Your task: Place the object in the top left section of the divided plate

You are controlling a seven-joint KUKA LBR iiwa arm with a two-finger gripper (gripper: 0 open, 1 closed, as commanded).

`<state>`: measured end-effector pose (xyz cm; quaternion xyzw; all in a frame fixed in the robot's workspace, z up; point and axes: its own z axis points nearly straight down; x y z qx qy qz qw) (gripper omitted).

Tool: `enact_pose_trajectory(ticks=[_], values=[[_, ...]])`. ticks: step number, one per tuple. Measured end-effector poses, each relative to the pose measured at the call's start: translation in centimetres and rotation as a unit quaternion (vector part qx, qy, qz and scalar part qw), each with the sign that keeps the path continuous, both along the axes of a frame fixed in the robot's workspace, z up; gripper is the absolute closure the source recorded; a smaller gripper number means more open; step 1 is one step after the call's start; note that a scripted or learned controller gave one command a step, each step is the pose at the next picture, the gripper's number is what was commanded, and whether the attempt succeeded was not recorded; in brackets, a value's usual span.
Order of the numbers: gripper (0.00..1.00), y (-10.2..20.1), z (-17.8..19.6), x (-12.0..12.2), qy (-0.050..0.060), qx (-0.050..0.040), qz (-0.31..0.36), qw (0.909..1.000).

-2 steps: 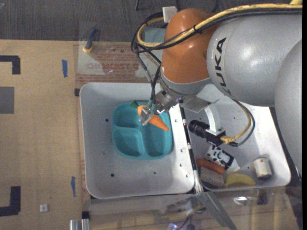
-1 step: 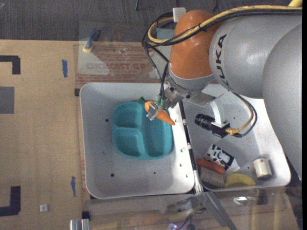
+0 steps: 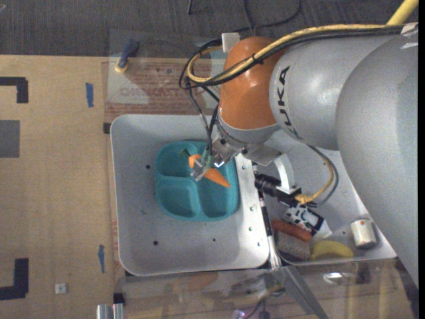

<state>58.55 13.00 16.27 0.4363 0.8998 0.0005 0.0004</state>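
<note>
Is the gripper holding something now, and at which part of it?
It cannot be told. The gripper is over the teal divided plate, right at an orange carrot-like object, but a grasp is not clear.

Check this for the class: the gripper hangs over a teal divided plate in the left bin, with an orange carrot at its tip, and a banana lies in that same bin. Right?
One slip: the camera view shows the banana in the right bin, not the left bin. The gripper, teal divided plate and orange carrot are as stated.
</note>
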Motion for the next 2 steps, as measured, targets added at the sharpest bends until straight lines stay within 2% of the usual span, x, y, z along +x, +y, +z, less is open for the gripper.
enact_pose_trajectory(ticks=[1,2], values=[[1.00,-0.2,2.2,-2.0,0.001,0.0001,0.003,1.0000],[1.00,-1.7,8.2,-4.4,-0.001,-0.0001,0.036,0.9993]])
